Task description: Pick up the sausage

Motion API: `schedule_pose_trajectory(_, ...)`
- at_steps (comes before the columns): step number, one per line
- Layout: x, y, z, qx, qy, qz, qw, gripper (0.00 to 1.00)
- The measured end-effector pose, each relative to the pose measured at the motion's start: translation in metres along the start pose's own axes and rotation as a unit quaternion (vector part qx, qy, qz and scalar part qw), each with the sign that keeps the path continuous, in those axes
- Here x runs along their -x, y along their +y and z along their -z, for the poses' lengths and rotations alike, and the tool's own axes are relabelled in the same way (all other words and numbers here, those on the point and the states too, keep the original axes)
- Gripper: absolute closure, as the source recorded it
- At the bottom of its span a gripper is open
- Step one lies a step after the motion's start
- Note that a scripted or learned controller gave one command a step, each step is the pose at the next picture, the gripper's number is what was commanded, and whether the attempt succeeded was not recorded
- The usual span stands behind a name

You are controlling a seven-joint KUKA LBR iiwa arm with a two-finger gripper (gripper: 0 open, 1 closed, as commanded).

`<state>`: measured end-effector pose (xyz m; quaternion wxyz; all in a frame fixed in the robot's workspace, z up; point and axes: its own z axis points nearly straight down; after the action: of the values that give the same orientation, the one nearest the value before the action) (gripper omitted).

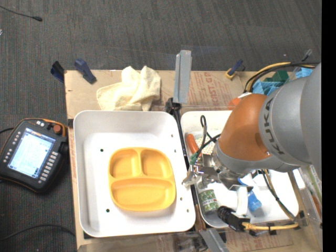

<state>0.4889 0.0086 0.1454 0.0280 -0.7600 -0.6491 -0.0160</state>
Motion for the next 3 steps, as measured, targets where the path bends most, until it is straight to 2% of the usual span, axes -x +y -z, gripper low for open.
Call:
schedule_pose_trajectory(1,-0.047,-0.022,0.037,0.003,-0.032,0.148,0.9885,1.0)
schedule_pose_trajectory(2,-0.106,-0.032,0.14,-0.001,-0.033,0.27,0.9622,1.0)
schedule_pose_trajectory(3,-0.174,-0.044,-0.046,-0.001,-0.034,0.178,0.9834,1.0)
